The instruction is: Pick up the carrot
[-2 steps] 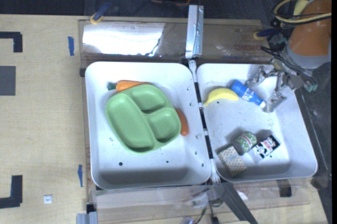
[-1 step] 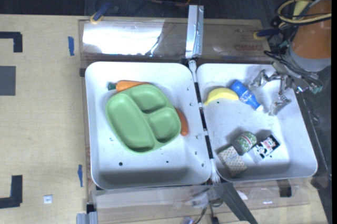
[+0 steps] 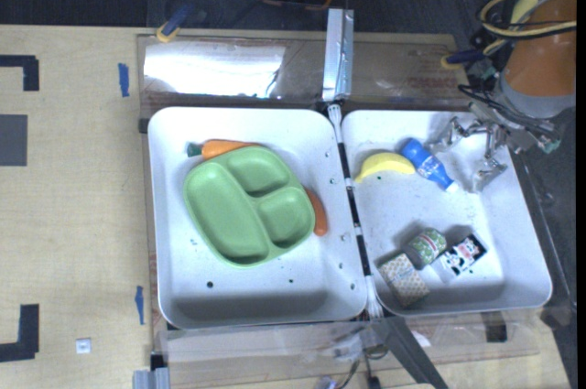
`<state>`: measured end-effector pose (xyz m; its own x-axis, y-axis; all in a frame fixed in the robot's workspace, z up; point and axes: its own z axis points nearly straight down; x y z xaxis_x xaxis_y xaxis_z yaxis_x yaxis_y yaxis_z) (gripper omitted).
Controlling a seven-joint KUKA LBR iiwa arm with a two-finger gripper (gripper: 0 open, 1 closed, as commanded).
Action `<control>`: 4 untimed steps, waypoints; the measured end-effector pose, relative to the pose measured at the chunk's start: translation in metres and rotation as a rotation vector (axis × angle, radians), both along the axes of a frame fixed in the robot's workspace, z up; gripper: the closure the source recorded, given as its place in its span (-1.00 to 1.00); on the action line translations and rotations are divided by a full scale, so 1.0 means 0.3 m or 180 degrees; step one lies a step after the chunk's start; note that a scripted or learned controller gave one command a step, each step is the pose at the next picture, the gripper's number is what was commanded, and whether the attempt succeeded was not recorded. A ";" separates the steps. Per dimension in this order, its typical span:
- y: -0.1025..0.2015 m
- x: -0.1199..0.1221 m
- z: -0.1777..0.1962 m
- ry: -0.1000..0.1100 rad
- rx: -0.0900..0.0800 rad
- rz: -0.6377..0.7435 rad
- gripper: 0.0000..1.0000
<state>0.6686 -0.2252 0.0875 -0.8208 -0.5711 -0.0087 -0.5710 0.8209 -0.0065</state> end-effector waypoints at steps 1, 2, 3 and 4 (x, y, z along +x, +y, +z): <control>0.001 0.004 0.033 -0.0018 0.0015 -0.0019 1.00; 0.015 -0.001 0.263 0.0020 0.0009 0.0607 1.00; 0.008 -0.005 0.169 0.0034 0.0016 -0.0351 1.00; 0.223 -0.054 0.203 0.0033 0.0014 -0.0346 1.00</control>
